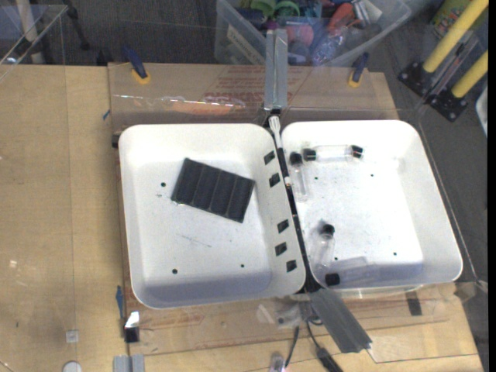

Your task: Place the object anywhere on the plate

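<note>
From my feed I see a pale wooden bench (62, 208) filling the left and lower part of the view. Behind it, at the top, stands a clear plastic tub (310, 14) stuffed with colourful toys, against a dark floor. At top right lean yellow foam tubes (465, 22) beside a black bracket. A sheet of clear plastic (194, 91), clipped with blue clamps, lies on the bench's far edge. Light is even, soft
</note>
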`<state>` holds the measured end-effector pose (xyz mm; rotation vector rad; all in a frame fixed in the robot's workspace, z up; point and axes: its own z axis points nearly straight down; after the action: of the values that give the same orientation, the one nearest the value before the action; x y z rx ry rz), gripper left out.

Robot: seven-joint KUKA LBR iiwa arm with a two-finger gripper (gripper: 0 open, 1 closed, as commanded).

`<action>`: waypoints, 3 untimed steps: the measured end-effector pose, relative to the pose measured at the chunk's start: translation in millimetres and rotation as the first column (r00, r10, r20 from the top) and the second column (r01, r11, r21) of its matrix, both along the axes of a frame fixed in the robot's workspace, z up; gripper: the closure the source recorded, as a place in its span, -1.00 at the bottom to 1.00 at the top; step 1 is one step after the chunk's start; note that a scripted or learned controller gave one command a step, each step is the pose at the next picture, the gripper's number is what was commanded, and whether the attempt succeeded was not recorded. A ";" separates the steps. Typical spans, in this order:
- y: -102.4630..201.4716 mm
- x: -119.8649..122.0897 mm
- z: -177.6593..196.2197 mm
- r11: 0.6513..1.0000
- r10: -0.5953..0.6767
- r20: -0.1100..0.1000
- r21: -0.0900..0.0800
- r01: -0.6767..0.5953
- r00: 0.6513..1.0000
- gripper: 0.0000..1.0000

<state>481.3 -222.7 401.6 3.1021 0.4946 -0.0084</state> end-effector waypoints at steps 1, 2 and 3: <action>0.2 0.1 -0.2 1.000 0.000 -0.001 0.000 0.000 1.000 -1.00; 0.5 0.9 9.4 1.000 0.002 -0.002 0.000 -0.002 1.000 1.00; 0.7 0.9 9.3 1.000 0.002 -0.003 0.000 -0.002 1.000 -1.00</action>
<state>482.2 -222.0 410.8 3.1014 0.4982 -0.0126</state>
